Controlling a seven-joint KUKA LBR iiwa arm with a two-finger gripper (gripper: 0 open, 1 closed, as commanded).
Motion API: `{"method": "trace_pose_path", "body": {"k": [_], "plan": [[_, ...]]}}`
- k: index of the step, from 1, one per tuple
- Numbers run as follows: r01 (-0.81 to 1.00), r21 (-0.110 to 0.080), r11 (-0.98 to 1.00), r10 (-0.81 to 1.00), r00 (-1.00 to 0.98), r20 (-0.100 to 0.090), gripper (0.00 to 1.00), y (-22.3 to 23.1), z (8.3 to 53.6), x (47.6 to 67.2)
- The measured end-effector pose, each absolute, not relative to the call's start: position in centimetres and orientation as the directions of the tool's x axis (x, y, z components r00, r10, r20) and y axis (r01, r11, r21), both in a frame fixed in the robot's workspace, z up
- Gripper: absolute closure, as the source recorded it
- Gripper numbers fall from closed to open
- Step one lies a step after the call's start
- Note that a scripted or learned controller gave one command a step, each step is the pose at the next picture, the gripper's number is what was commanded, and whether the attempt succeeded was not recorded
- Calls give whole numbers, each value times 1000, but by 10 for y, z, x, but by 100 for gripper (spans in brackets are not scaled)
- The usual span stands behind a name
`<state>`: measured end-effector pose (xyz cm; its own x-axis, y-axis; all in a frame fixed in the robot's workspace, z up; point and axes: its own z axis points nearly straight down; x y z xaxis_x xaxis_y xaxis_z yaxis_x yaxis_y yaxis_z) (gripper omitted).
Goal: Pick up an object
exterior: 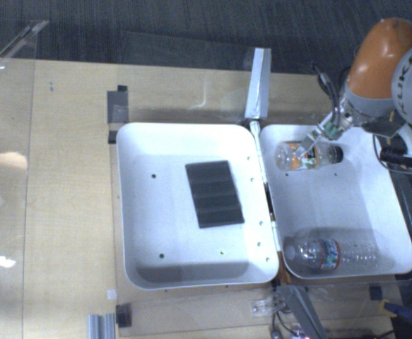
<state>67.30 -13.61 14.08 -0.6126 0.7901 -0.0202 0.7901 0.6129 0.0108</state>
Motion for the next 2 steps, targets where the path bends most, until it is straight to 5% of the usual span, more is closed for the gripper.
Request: {"method": "trace_pose_path", "body": {"k": [2], "plan": [[794,11,608,794,-607,-24,0,-134,138,673]]}}
